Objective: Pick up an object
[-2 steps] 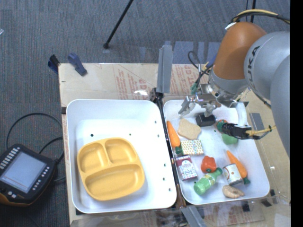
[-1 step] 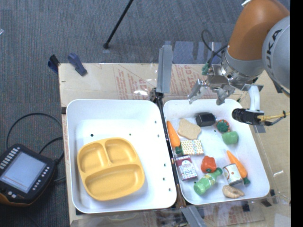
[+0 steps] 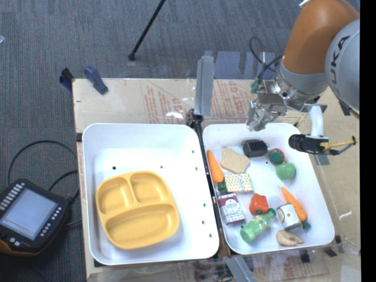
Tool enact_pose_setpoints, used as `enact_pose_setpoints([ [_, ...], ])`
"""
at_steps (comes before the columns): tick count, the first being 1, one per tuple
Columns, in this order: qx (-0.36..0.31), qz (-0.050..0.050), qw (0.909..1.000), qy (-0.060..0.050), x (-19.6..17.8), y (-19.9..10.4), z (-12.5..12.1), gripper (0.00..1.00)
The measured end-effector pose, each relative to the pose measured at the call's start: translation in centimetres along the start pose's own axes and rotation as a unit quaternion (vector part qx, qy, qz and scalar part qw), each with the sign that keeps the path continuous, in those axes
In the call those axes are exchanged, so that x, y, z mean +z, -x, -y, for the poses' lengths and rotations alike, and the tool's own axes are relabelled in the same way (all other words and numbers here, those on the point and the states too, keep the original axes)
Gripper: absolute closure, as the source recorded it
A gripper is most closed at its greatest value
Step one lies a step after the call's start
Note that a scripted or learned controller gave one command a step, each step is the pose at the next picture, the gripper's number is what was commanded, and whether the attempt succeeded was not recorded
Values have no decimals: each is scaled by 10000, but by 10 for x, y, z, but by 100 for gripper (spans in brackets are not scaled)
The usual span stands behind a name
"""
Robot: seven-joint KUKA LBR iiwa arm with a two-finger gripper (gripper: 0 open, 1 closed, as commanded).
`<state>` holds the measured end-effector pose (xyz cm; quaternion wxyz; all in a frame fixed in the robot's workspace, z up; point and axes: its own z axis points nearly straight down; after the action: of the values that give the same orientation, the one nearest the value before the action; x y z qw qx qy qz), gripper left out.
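Note:
My gripper (image 3: 257,122) hangs over the back edge of the right bin (image 3: 326,207), with nothing seen in it. Just below it in the bin lies a small black block (image 3: 255,148). Around that are a slice of toast (image 3: 234,160), a red-and-green strawberry (image 3: 276,155) and a green pepper (image 3: 286,170). Further forward lie a carrot (image 3: 215,167), a patterned cracker (image 3: 238,183), a red box (image 3: 231,208), a red pepper (image 3: 258,204), a green bottle (image 3: 256,227), a can (image 3: 288,216), a second carrot (image 3: 292,200) and a tan peanut-shaped piece (image 3: 289,237).
The left bin (image 3: 100,137) holds a yellow divided plate (image 3: 137,208). A grey upright post (image 3: 204,90) stands behind the gap between the bins. A teach pendant (image 3: 26,213) lies on the floor at the left.

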<state>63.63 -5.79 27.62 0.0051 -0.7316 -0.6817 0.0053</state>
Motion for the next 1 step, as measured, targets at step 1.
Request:
enact_pose_setpoints([
  [1,1548,-5,9879,23,11,-21,-2,100],
])
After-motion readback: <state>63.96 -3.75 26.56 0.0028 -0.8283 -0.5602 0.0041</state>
